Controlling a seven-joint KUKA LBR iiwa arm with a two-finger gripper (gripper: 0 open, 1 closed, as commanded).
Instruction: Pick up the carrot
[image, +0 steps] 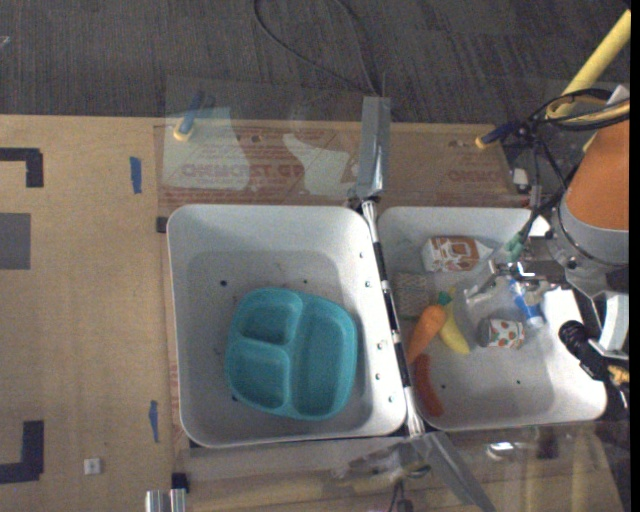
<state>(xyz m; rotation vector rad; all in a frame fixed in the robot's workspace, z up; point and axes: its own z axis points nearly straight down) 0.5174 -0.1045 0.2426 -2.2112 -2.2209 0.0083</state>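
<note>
End effector (505, 285) sits low in the right bin (560, 405), just right of the carrot (428, 330); can't tell its opening (metal clutter, blur). Carrot lies slanted against the bin's left wall, banana (453, 330) touching its right side, red piece (428, 385) below, can (500, 333) and carton (452, 253) near. Suggest shifting left, aligning across the carrot's narrow axis, avoiding banana.

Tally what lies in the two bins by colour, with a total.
Teal: 1, the divided plate in the left bin
Orange: 1, the carrot
Yellow: 1, the banana
Red: 1, the sausage
White with brown: 1, the carton
Grey: 1, the can
Total: 6
</note>
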